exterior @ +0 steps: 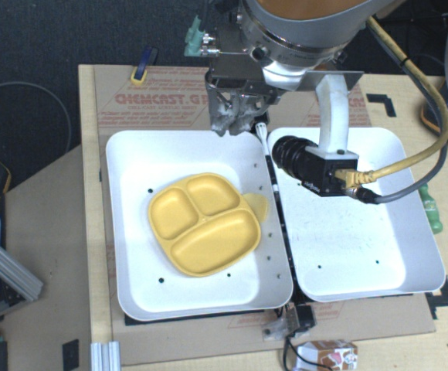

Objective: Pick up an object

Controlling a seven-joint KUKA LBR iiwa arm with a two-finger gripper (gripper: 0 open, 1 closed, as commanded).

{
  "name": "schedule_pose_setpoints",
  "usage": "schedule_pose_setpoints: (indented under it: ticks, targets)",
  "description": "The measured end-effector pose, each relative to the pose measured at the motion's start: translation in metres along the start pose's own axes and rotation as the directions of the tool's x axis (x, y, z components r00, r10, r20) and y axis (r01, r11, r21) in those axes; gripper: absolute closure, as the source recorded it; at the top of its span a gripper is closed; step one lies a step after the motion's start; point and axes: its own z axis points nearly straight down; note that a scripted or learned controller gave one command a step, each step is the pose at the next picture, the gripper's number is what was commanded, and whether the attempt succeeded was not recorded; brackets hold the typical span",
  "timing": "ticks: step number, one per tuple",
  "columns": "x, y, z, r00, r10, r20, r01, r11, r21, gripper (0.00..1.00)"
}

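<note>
A yellow divided plate (203, 222) with three compartments lies flat in the left bin (131, 168), near its middle. A small yellow piece (256, 205) peeks out at the plate's right edge. My gripper (235, 120) hangs over the far rim of the left bin, above and behind the plate and apart from it. Nothing shows between its fingers. The grey arm with its orange band fills the top of the view above the gripper.
The right bin (378, 253) sits beside the left one. A black cylindrical camera unit (310, 165) with a yellow cable juts over the right bin's far left corner. A blue and yellow clip (141, 66) lies on the cardboard at the back left.
</note>
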Motion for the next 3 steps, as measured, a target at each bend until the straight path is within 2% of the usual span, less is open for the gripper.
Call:
schedule_pose_setpoints:
  ticks: [1,3]
  targets:
    - [-0.034,0.001,0.057,1.0,0.011,0.003,-0.011,1.0,0.003,1.0]
    - [-0.031,0.002,0.032,1.0,0.006,-0.003,-0.006,1.0,-0.009,1.0]
